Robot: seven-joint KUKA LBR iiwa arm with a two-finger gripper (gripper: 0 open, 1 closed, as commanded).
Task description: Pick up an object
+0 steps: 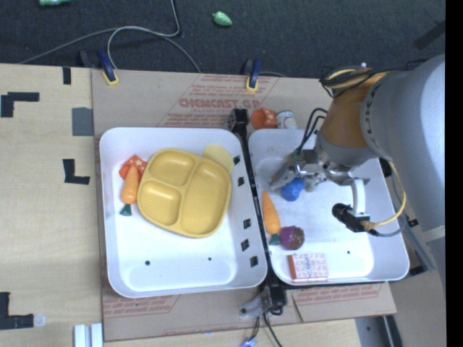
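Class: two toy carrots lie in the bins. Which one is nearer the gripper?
The carrot in the right bin, along its left wall below the gripper. The other carrot lies in the left bin beside the yellow plate.

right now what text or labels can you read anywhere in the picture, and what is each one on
"CHEMCAST GP", in red print on the brown cardboard sheet under the bins, above the left bin.
More red print on the same sheet's front edge: too blurred to read.
Print on the small red and white box in the right bin: too small to read.
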